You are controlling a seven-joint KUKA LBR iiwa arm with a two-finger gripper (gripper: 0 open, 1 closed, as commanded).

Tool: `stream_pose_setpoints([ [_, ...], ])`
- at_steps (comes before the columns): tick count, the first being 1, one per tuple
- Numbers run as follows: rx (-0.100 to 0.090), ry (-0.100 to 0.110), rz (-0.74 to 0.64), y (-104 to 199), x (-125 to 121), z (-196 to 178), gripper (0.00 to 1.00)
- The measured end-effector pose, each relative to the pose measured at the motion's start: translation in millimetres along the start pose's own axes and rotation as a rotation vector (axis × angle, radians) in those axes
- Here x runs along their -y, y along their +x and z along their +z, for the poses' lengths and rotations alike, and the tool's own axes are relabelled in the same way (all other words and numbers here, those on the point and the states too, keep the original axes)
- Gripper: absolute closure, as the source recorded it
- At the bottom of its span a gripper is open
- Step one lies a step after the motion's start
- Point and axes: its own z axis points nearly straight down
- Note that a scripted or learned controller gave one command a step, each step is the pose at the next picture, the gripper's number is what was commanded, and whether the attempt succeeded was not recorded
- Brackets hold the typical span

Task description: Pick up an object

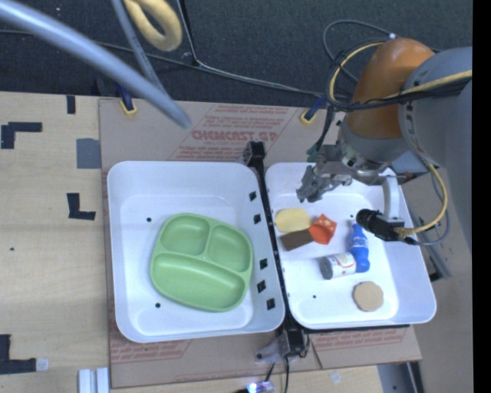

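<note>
I've got the end effector [316, 184] hovering at the right bin's [414, 307] far edge, grip state unreadable, nothing visibly held; nearest pick, yellow block [291, 220], sits just below-left, long axis roughly crosswise.

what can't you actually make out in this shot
- Gripper, camera view: small, dark and blurred over the right white bin; finger state unreadable.
- Blue plastic bottle: label too small to read.
- Small grey and white can: print too small to read.
- Brown block: partly overlapped by the pale yellow round piece; its material is unclear.
- Yellow looped thing: cut off by the top edge.
</note>
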Motion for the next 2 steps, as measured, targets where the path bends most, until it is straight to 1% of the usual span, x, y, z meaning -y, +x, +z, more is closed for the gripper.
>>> stream_pose_setpoints([
  [1, -0.001, -0.001, -0.001, 51, 11, -8, 1.0],
  [2, -0.001, -0.002, -0.002, 104, 12, -14, 1.0],
])
